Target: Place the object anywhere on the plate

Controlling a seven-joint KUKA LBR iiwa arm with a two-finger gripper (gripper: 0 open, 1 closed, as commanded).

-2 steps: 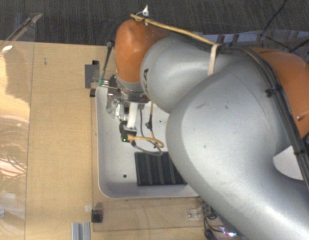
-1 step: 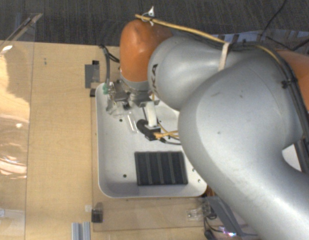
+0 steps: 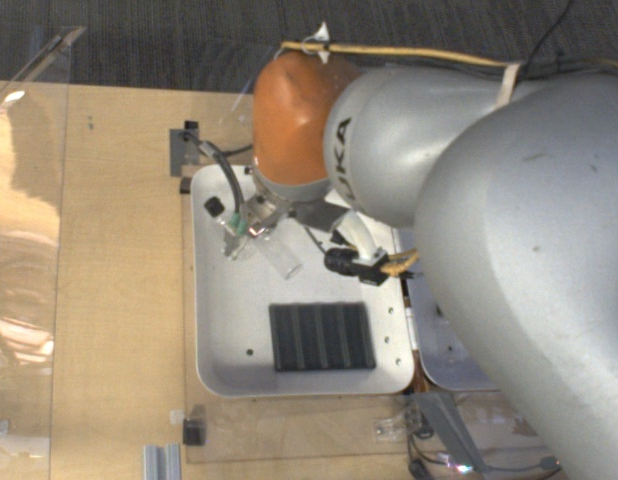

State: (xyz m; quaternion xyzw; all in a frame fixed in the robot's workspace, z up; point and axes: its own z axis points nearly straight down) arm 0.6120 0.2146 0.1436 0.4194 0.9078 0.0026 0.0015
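Black and ribbed, the flat slab (image 3: 321, 336), likely the object, lies in the lower middle of the bin (image 3: 217, 353) at the frame's left, well apart from the gripper (image 3: 239, 230), which hangs over that bin's upper left. Whether the gripper is spread or pressed together I cannot tell. I judge the pick not yet made: the next move calls for travelling down-frame over the slab, then descending squarely.

Most of rt bin (image 3: 451, 366) hidden by arm (image 3: 509, 228); gripper (image 3: 237, 230) blurred, details unclear.

Gripper (image 3: 236, 236) over bin (image 3: 224, 338) with black slab (image 3: 321, 336)
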